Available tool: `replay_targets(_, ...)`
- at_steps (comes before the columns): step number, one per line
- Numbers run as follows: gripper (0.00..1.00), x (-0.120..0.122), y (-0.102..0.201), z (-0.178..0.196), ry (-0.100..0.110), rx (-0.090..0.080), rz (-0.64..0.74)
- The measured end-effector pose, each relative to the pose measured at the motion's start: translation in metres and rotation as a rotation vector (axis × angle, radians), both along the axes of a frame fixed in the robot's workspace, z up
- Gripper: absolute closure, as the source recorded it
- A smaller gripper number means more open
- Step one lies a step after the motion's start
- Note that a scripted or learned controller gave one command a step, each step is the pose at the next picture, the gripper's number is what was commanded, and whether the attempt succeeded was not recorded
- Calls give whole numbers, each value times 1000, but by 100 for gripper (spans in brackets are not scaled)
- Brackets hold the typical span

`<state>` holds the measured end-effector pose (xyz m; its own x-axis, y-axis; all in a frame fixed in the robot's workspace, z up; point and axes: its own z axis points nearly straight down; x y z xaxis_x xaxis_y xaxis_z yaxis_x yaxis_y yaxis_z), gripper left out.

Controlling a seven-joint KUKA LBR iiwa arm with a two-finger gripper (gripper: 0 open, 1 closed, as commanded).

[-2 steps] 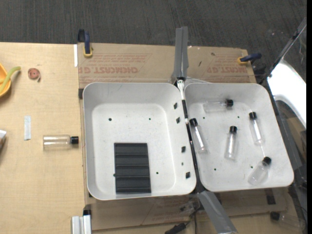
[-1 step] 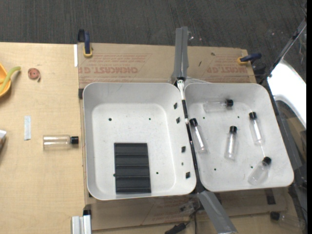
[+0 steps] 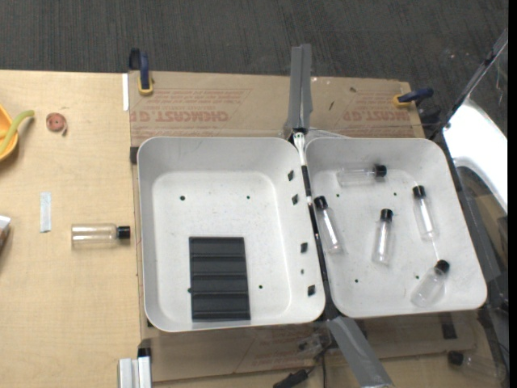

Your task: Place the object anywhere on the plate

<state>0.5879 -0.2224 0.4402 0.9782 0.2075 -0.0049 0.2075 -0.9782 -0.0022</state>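
A black ridged plate (image 3: 217,279) lies flat in the front middle of the left bin (image 3: 145,217). Several clear vials with black caps lie scattered in the right bin (image 3: 464,217). One vial (image 3: 326,225) rests against that bin's left wall and another (image 3: 359,174) lies crosswise near the back. A third (image 3: 382,237) is in the middle. Two more lie to the right, one (image 3: 423,212) near the right wall and one (image 3: 428,285) in the front right corner.
On the wooden bench to the left lie a clear capped bottle (image 3: 98,233), a small white strip (image 3: 45,212), a red disc (image 3: 55,122) and an orange-yellow object (image 3: 6,132). Clamps (image 3: 139,63) (image 3: 412,97) hold the cardboard behind the bins. A white-grey machine part (image 3: 478,144) stands at the right.
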Motion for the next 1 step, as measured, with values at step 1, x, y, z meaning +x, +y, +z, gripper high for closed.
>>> replay_targets(1,0,48,44,-1,-1,-1,-6)
